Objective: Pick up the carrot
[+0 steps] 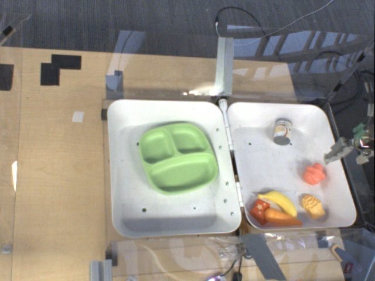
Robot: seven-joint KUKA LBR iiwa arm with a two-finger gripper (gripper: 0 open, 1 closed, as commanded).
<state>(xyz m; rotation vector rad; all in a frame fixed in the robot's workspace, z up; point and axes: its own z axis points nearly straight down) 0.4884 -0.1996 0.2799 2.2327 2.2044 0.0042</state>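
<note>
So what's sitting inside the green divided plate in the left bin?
The green divided plate holds nothing visible in its three compartments. Whatever lies beneath it in the left white bin is covered.

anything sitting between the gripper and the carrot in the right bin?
In the camera view, a line from the gripper at the bin's right edge to the carrot passes a red-orange toy, with the banana just before the carrot.

The gripper [341, 151] is cut off at the right edge, its arm unseen
</note>
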